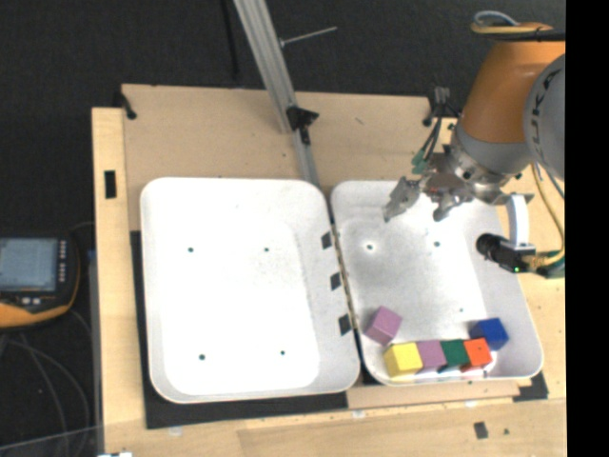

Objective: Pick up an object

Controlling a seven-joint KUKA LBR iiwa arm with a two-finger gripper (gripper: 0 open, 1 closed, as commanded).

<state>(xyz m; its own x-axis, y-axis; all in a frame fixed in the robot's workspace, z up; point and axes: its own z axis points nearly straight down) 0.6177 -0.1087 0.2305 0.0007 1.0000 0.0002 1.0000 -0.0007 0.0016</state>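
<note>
My gripper (419, 204) hangs over the far end of the right bin (428, 265), its two fingers spread apart and nothing between them. Several small blocks lie well below it at the bin's near edge: a purple block (383, 324) set apart, then a row of a yellow block (403, 358), a mauve block (431, 354), a green block (454, 352) and an orange block (477, 351), with a blue block (490, 331) just behind the row's right end.
The left bin (233, 284) lies beside the right one, joined by small black clips along the shared edge. A slanted metal rail (276, 74) rises from the back of the bench. A handheld pendant (33, 269) sits off the bench at left.
</note>
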